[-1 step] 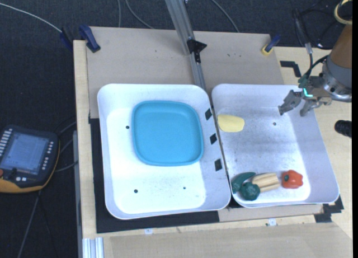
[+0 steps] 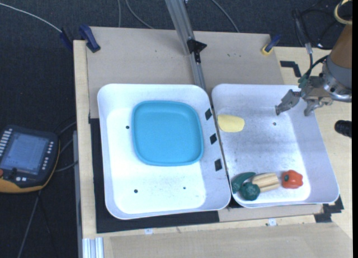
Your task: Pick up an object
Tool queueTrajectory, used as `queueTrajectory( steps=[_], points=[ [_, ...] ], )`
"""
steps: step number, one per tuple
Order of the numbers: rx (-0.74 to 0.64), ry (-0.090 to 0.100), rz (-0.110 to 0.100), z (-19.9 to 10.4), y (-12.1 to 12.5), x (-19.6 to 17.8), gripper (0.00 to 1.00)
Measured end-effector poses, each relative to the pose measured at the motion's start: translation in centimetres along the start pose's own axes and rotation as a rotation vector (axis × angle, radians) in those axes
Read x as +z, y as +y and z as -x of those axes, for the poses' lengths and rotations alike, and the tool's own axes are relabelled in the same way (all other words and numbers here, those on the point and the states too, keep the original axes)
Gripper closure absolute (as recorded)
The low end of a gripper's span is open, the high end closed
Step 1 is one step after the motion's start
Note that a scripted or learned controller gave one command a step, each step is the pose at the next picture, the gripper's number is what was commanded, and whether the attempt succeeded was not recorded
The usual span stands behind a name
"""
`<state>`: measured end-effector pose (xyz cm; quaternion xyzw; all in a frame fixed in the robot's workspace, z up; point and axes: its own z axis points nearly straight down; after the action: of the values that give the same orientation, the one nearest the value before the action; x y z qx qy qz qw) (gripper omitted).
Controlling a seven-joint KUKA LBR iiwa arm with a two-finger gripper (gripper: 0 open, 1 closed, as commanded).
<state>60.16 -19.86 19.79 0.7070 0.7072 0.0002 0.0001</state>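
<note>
I have the gripper (image 2: 296, 103) hanging over the upper right part of the right bin (image 2: 263, 139), its fingers (image 2: 284, 104) splayed apart and released, with nothing between them. The things I could go for all lie in this bin: a pale yellow piece (image 2: 231, 123) near the left wall, well apart from the gripper, and along the near edge a row of a green item (image 2: 246, 187), a tan one (image 2: 266, 181) and a red one (image 2: 291, 179), packed so that each touches the next. The left bin (image 2: 117, 139) carries a blue plate (image 2: 168, 132).

I judge the yellow piece the safer choice: it lies alone, so the fingers can come down on either side without nudging a neighbour. I would centre over it, line the fingers across its short width, descend until they straddle it, then close. The crowded row risks a finger landing on top of an item or pushing one against the wall.

The arm is cut off at the right, so I see little above the wrist. What the green and tan items are I cannot make out, nor how high the fingers hang above the bin floor.
</note>
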Motion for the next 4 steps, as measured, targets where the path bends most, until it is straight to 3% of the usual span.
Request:
queueTrajectory(
  steps=[2, 3, 4],
  points=[
    [0.000, 0.001, -0.004, 0.1, -0.7, 9.6, 0.00],
    [0.000, 0.000, 0.002, 0.1, -0.6, 8.2, 1.00],
    [-0.001, -0.001, 0.004, -0.9, -0.7, 3.3, 1.00]
  ],
)
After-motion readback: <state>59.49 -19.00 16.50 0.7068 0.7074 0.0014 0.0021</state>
